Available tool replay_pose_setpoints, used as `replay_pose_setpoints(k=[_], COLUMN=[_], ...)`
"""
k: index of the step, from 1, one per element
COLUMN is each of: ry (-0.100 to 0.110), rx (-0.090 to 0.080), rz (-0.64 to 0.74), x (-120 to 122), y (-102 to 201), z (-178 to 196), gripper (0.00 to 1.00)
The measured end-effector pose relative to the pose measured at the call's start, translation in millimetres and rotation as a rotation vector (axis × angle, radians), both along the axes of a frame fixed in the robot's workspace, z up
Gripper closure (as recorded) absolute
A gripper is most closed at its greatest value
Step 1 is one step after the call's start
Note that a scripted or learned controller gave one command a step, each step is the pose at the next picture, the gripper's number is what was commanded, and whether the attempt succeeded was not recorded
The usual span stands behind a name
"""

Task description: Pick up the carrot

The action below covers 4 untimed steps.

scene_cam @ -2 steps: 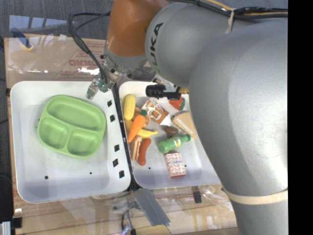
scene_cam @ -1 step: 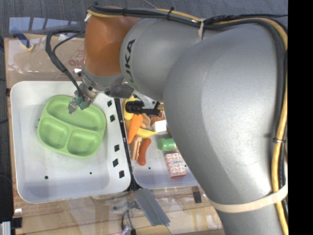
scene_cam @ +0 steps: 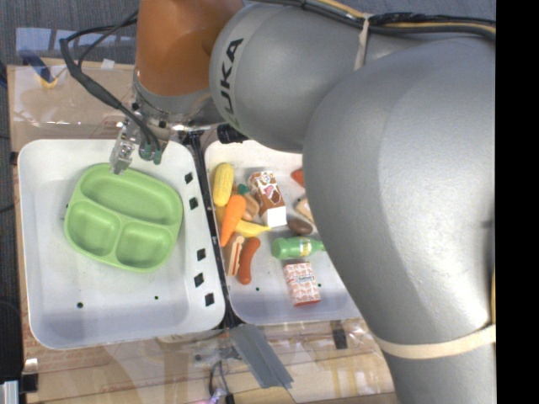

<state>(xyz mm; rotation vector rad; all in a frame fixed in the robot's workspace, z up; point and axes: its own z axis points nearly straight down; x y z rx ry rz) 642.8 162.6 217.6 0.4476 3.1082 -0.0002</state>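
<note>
Wooden bench (scene_cam: 50, 99), bare strip along upper left of frame and another along the bottom edge. 2 shallow white bins sit directly on it, side by side, rims touching at centre: left bin (scene_cam: 42, 251) at lower left, right bin (scene_cam: 278, 310) at centre, partly hidden under the arm.

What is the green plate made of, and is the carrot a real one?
The green plate looks like moulded plastic: one even light green, smooth rounded dividers, soft sheen. The carrot seems to be a plastic toy, though that is less sure: its orange is flat and uniform, its skin smooth, and it lies among similar toy-like foods in the right bin.
</note>
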Motion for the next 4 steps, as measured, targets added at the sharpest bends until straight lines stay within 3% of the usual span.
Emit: replay_pose_setpoints(k=[1, 2, 3, 4], ry=[-0.003, 0.001, -0.011, 0.002], rx=[0.001, -0.004, -0.003, 0.0], rz=[0.325, 0.652, 0.768, 0.677], x=[-50.4, -46.3, -4.0, 13.2], y=[19.1, 49.0, 21.8, 56.2], z=[66.0, -125.2, 15.2, -30.1], gripper=[1.0, 1.0, 1.0, 1.0])
